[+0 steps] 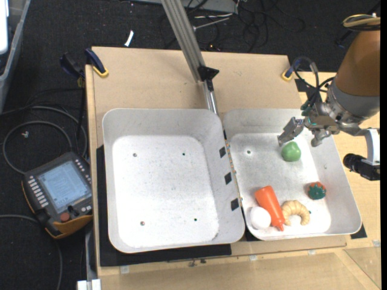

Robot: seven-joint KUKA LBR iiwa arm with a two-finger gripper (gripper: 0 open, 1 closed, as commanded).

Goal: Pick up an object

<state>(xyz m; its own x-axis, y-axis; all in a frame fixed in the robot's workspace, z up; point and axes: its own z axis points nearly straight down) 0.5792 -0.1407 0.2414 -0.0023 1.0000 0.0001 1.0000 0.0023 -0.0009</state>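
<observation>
My gripper (pixel 304 133) hangs over the right bin (pixel 338 162), fingers spread open, one finger (pixel 290 130) to the left and one to the right. A green round object (pixel 291 152) lies just below and between the fingers, not gripped. An orange carrot (pixel 270 205) lies near the bin's front with a white ball (pixel 260 218) at its left side. A tan curled croissant-shaped toy (pixel 296 211) sits to the carrot's right. A small red and green strawberry-like piece (pixel 316 190) rests near the right wall.
The left bin (pixel 115 162) sits beside the right one on the wooden bench (pixel 151 77). A slanted metal pole (pixel 184 32) rises behind the bins. A teach pendant (pixel 58 189) lies on the floor at left.
</observation>
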